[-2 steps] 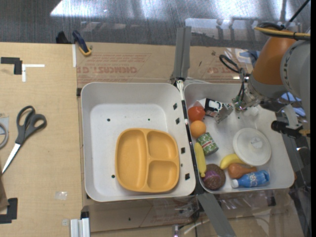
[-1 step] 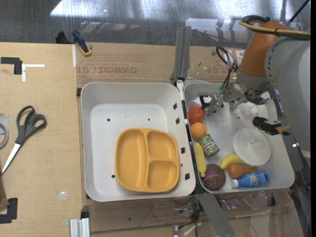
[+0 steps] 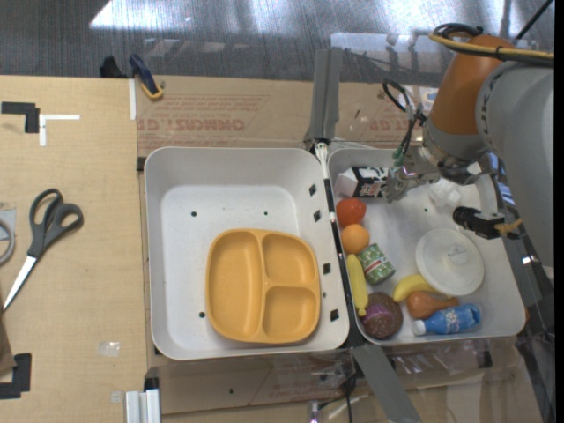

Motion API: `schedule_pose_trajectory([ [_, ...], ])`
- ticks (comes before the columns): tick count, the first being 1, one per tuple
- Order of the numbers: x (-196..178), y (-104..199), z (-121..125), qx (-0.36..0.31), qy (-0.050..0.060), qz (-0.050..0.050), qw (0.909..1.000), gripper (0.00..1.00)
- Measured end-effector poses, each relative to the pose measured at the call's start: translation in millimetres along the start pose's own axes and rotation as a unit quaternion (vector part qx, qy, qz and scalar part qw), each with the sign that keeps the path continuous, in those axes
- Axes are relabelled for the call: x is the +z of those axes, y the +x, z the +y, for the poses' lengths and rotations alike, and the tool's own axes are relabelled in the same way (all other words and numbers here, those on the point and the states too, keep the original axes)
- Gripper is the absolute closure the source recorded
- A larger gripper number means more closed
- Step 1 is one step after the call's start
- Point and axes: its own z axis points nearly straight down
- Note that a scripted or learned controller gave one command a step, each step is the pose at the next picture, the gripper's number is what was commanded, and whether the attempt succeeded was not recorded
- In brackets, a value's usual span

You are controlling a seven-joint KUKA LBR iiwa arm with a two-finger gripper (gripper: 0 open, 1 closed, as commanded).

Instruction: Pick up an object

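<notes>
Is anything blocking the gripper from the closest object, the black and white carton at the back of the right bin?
Nothing visible does. The gripper hangs just right of the black and white carton in the right bin, with bare bin floor between them. The tomato lies in front of the carton, off that line.

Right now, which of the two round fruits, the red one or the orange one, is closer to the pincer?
The red tomato. It lies further up the right bin, nearer the pincer. The orange sits just below it, toward the yellow corn.
</notes>
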Motion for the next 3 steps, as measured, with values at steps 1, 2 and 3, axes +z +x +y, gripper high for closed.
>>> schedule_pose_trajectory([
  [1, -32, -99, -10, -0.091, -0.015, -0.004, 0.9958, 1.0],
  [2, -20, -91, -20, 0.025, -0.029, -0.005, 0.9993, 1.0],
  [3, 9, -99, -17, -0.153, -0.015, -0.005, 0.9881, 1.0],
])
